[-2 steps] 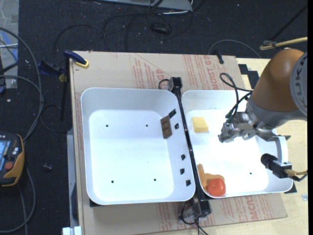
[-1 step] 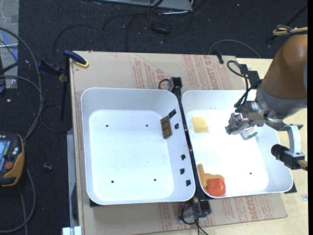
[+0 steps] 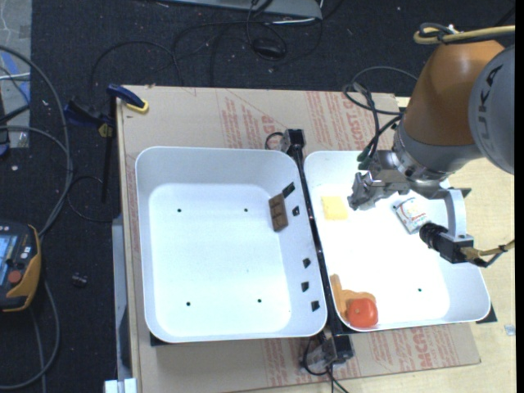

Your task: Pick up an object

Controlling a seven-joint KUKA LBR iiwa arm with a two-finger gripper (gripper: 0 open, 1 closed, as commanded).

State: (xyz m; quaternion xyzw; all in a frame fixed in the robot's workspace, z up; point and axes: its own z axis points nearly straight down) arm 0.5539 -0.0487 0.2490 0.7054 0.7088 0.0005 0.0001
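Your grey arm with the orange band [image 3: 446, 97] reaches in from the right and bends down over the right white bin [image 3: 467, 309]. Its small dark gripper [image 3: 363, 193] hangs low, just beside the flat yellow square [image 3: 334, 208]. A white packet [image 3: 408, 214] lies near. The round red ball [image 3: 361, 310] sits in the front corner. A brown block [image 3: 278, 213] lies in the left white bin [image 3: 164, 219].

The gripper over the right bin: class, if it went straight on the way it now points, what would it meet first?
The gripper points down into the right bin. It would probably meet bare bin floor first, just right of the yellow square. Depth is unclear from one slanted view, so it might clip that square's edge.
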